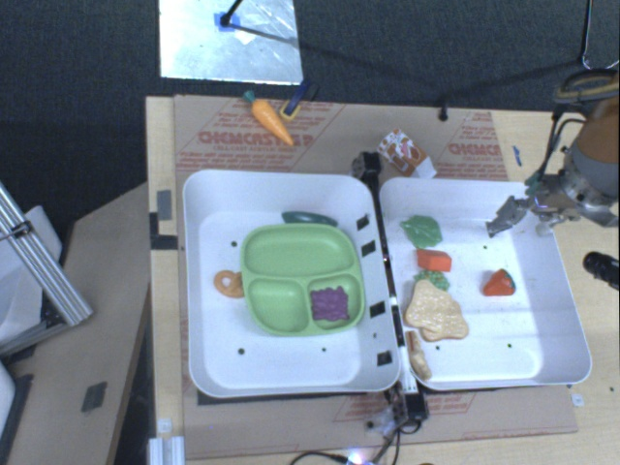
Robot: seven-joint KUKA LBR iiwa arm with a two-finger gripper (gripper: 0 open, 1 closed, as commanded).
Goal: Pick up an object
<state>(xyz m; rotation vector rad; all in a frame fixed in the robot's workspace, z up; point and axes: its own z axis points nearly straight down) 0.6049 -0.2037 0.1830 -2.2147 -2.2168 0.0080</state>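
Gripper (511,217) hangs over the right bin's (557,289) upper right part — can't tell how its claw is set. Nothing sits between the fingers. Red piece (499,283) lies just below it, orange block (434,260) and green leaf (421,229) further left — beige slab (436,313) near the divider.

The gripper (518,211) hangs over the right bin (552,289). Below it lies a strawberry (499,283); to its left, a lettuce leaf (421,230).
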